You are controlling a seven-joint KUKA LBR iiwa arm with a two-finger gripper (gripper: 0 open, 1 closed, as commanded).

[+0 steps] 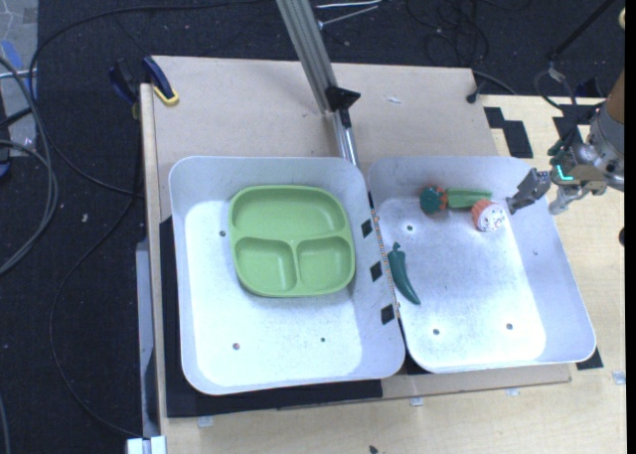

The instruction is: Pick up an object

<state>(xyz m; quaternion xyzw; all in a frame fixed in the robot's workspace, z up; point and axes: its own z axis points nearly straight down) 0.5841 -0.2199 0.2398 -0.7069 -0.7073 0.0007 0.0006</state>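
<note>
Camera view, looking down at a slant. Pale wooden bench top point(248, 104) across the middle of the frame, ringed by black speckled floor point(79, 65) strewn with dark cables at left and top. Slanted grey metal pole point(303, 30) running from top centre down to the seam between the bins, with a black clamp at its foot. Small blue and yellow clip point(159, 82) at the bench's upper left corner. Strips of black tape point(512, 129) on the bench at upper right.

Shallow white left bin point(199, 343) in the lower left middle, bearing a light green plastic plate with three compartments point(293, 240), lying flat, nearer the bin's upper right. Shallow white right bin point(556, 323) just beside it, the two rims meeting at the centre.

In the right bin, near the upper edge: green and orange carrot-like toy point(447, 199), lying crosswise, and touching or just beside its right end a small round white and orange ball point(487, 216). Dark green pepper-shaped toy point(401, 274) apart from those, close to the bin's left rim.

At the right edge of the frame, grey two-finger gripper point(545, 195) over the right bin's upper right rim, fingers spread apart, nothing between them, just right of the ball.
</note>
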